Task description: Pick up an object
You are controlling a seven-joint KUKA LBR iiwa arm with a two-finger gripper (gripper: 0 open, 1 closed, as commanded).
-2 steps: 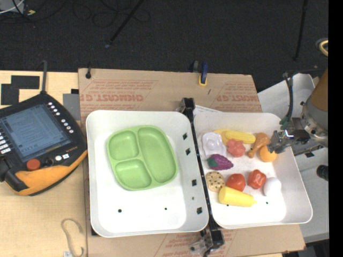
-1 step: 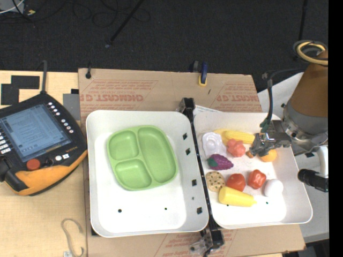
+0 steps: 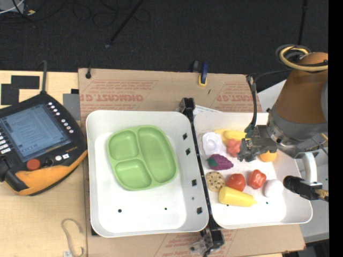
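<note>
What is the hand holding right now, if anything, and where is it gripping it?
It cannot be told. The hand sits low in the right bin among the toy foods, beside an orange piece, but nothing shows clearly gripped.

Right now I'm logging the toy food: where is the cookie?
The cookie lies in the right bin, near its left wall, just below the purple grapes and left of the red tomato.
</note>
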